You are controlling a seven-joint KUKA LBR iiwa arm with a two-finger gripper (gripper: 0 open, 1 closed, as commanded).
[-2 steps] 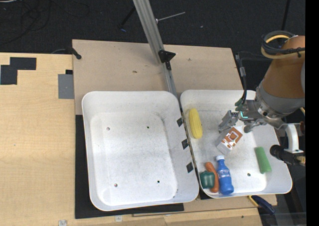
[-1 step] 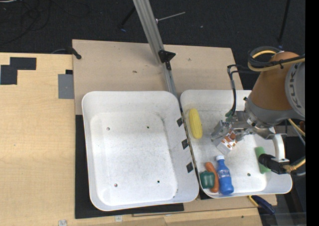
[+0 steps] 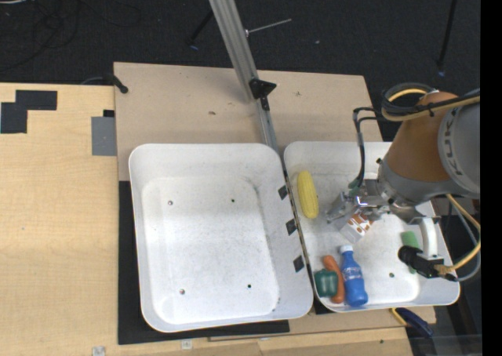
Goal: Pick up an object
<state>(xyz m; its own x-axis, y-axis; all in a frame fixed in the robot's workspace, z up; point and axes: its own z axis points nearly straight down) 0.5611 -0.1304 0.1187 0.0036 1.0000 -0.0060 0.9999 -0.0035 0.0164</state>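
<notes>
My gripper (image 3: 351,209) hangs low over the middle of the right bin (image 3: 392,288), with the arm reaching in from the right. A small orange and white object (image 3: 360,224) lies just under and in front of it; whether they touch is unclear. To the gripper's left, a yellow corn cob (image 3: 307,194) lies along the bin's left wall. A blue bottle with a white cap (image 3: 353,274) lies near the front edge, next to an orange piece (image 3: 336,278) and a green piece (image 3: 324,283). Another green object (image 3: 409,238) sits at the right, partly under the arm.
The left bin (image 3: 141,190) stands beside the right one, sharing a divider with black clips (image 3: 289,225). A slanted metal rail (image 3: 235,37) rises behind the bins.
</notes>
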